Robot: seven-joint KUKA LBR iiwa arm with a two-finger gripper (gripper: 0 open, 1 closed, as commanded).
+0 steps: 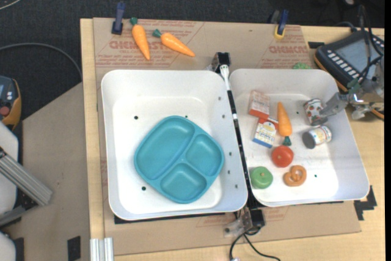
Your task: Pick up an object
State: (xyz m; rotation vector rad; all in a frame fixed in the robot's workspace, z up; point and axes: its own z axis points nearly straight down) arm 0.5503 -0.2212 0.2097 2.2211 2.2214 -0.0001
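Note:
My gripper [335, 104] reaches in low from the right edge over the right bin [348, 189]. Its tip lies beside a small spotted white object [313, 109], and whether they touch is unclear. Just below lies a grey can [316, 136] on its side. Further left in this bin are an orange carrot [284, 120], a red tomato [281, 156], a green round piece [261, 177], an orange ring-shaped piece [295, 175], a pink box [259, 104] and a small white and blue carton [265, 133].
The left bin [116, 150] holds a blue divided plate [178, 158]. Two loose carrots [140, 41] [176, 43] lie on the cardboard behind the bins. A black tablet-like device [349, 58] with cables sits at the back right, close to the arm.

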